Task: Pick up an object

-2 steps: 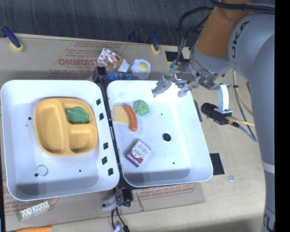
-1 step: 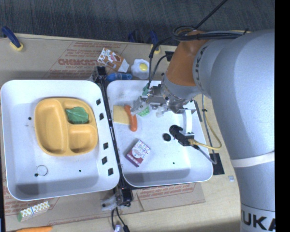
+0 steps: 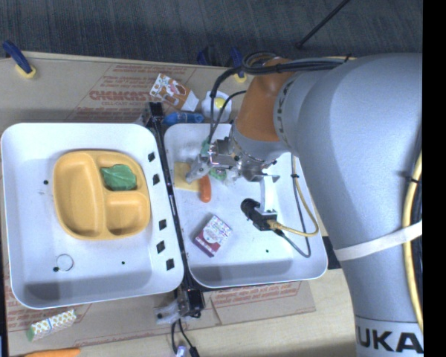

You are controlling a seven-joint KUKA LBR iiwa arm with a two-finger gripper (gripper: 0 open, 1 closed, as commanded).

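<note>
Several small things lie in the right bin [image 3: 305, 262], and the orange carrot-like piece [image 3: 205, 191], just below the gripper [image 3: 217, 161], looks light, stiff and slick, best pinched across its middle, though its grasp I cannot tell.

tray [image 3: 82, 199] in left bin [image 3: 22, 222]

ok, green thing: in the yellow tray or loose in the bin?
In the tray: the green object sits in the yellow tray's upper right compartment.
</note>
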